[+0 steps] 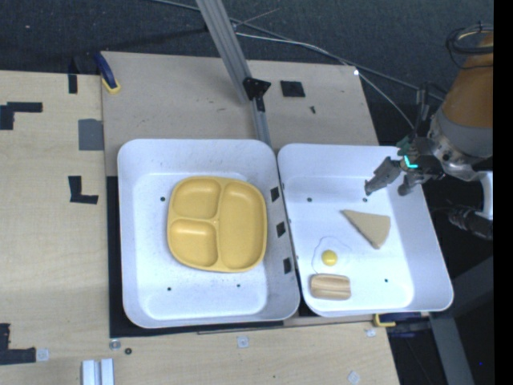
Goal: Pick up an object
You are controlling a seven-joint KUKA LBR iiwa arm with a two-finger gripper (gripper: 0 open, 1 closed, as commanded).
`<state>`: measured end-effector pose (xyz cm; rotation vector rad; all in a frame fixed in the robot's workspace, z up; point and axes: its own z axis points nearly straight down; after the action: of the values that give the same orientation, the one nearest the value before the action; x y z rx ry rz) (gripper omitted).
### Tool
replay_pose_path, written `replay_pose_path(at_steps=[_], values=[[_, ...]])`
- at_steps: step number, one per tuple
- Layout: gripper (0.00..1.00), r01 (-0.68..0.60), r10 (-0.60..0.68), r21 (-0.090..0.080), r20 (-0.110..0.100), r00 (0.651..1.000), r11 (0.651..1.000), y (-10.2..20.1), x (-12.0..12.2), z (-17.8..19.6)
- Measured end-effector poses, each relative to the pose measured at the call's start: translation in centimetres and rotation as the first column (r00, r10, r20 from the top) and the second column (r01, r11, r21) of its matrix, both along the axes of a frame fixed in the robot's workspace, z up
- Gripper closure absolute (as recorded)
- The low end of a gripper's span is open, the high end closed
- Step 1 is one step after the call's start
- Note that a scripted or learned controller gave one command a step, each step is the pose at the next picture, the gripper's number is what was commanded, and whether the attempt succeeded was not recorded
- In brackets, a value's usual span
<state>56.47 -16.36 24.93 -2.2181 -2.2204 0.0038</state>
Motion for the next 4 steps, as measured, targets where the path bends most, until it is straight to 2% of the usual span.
replay_pose_path(at_steps=[1,2,3,4], values=[[0.00,0.000,0.000,-0.001,0.002,1.000,1.000,0.0,0.1,0.1],[0.00,0.001,-0.001,-0.001,-0.001,1.000,1.000,-0.2,-0.2,-4.3],[0.00,0.001,-0.001,0.000,-0.004,1.000,1.000,-0.8,-0.9,-10.3],[0.00,0.000,0.000,-0.002,0.004,1.000,1.000,-1.2,-1.1,-14.6]])
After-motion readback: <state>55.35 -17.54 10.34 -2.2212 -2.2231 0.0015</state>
